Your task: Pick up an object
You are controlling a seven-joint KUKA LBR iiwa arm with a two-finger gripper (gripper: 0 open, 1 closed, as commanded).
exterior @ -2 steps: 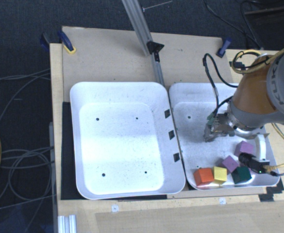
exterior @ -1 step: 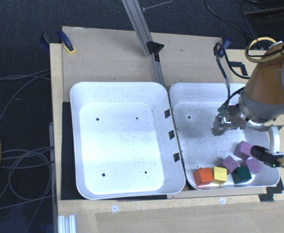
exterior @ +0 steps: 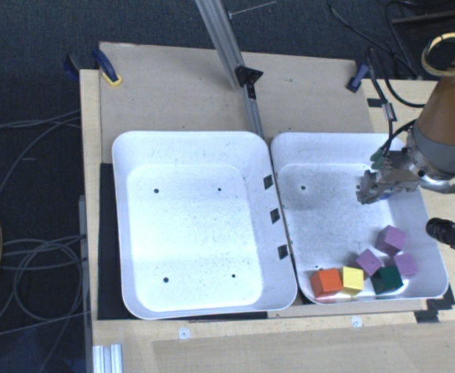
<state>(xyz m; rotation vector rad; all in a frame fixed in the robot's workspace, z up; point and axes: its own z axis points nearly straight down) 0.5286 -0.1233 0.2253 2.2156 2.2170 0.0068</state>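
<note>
Nearest, along the right bin's (exterior: 320, 162) front wall, sit an orange block (exterior: 327, 281), a yellow block (exterior: 353, 278) and a green block (exterior: 386, 280), close together. Just behind lie three purple blocks (exterior: 390, 239). Farther back, the tool (exterior: 369, 190) hangs over bare bin floor, apart from the blocks; whether it is clenched or released cannot be told. The left bin (exterior: 134, 150) lies alongside on the bench (exterior: 180, 84).

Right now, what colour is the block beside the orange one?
Yellow block, seen in the camera view.
</note>
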